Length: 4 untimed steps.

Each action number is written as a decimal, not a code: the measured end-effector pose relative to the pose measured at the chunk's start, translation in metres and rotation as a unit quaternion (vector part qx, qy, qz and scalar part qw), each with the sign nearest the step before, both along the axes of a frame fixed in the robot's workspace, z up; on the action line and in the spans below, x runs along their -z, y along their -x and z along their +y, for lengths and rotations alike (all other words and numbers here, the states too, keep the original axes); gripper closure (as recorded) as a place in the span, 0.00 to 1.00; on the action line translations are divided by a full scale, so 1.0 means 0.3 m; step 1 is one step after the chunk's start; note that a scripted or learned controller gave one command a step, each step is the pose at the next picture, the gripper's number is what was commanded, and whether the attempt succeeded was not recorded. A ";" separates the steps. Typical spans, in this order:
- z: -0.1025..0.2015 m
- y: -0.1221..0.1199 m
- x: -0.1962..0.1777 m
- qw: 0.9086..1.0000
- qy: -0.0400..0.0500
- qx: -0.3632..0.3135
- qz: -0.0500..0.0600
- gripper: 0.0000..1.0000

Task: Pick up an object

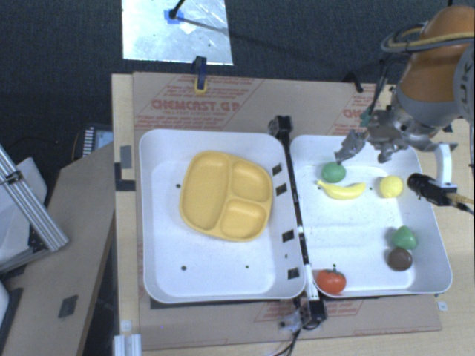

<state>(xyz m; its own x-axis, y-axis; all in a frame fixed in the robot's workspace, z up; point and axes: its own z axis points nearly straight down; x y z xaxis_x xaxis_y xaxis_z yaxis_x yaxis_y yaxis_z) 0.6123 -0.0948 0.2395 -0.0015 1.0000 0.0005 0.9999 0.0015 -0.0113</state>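
**Overhead, the claw hangs open above the right bin**

Up at the far side of the right bin (423,280) the claw (367,150) hangs with its two fingers spread apart and nothing between them. One finger (347,148) points down and to the left, its tip just above a green ball (333,173); the other finger (389,151) sits to its right. Whether either finger touches anything is hard to tell from this slant.

Just below the claw lies a banana (343,190), beside the green ball. Down and to the right of the claw sits a lemon (390,186). Farther below, toward the near right corner, a green pepper (404,236) rests right against a brown ball (400,259). A tomato (331,281) sits well below the claw, at the bin's near left corner.

Left of the claw, across the divider, the left bin (159,273) holds a yellow plate (225,195) with three compartments. Both bins rest on a cardboard sheet (223,102) laid over the bench (82,228). Above the claw, the arm's orange band (445,24) shows at the top right.
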 end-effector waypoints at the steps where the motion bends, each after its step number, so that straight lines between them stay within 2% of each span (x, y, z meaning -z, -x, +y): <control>1: 0.001 -0.007 -0.025 1.000 0.000 -0.001 -0.006 0.00; 2: 0.010 0.007 0.117 1.000 0.000 0.000 -0.005 0.00; 4: 0.021 -0.037 0.515 1.000 0.000 -0.001 -0.006 0.00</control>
<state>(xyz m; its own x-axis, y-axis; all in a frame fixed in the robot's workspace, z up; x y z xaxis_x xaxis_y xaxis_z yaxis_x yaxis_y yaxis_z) 0.6232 -0.0886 0.0851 -0.0034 1.0000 -0.0002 1.0000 0.0034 0.0003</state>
